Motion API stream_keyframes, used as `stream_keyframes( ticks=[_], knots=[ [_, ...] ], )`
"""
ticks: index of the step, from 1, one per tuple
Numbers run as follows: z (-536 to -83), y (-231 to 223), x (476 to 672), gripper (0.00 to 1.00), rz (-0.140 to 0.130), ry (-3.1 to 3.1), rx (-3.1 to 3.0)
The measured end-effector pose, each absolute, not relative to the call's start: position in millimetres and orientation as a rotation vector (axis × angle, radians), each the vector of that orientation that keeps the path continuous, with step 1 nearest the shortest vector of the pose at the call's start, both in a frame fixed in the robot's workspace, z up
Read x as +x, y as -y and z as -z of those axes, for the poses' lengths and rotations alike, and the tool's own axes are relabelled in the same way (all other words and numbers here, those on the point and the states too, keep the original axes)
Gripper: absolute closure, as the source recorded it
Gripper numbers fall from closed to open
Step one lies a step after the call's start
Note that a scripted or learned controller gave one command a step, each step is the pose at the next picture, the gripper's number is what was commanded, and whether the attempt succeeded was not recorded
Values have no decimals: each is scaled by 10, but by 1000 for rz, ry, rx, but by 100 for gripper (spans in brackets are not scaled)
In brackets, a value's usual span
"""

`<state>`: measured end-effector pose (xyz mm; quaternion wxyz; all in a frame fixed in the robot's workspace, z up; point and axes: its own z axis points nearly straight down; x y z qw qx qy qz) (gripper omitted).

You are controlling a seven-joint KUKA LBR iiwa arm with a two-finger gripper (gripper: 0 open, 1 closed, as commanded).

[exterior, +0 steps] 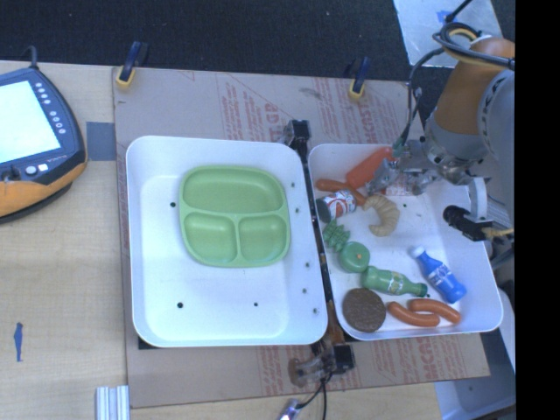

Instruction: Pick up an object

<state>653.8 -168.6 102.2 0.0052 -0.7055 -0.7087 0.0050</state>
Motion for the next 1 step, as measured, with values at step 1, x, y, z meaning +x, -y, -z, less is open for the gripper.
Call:
stream_keyframes(
  ticks=[1],
  knots=[
    [-905, 1753, 6538, 0, -15, 2217, -2210]
  ],
)
